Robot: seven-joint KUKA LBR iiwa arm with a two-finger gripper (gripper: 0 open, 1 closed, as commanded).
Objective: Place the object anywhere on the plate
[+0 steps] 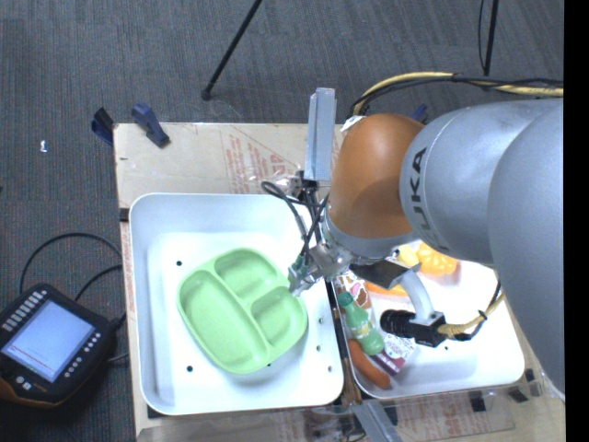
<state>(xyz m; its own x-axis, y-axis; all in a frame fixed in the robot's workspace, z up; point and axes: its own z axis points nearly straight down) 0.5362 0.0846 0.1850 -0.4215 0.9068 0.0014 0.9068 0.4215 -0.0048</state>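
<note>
One green plate (pixel 241 311) lies in the left bin (pixel 152 247), and the claw (pixel 304 279) hovers at its right edge, its grip state unclear.

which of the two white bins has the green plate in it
The left bin, away from the arm's side. The green plate lies flat in it; the right bin holds small food items instead.
</note>
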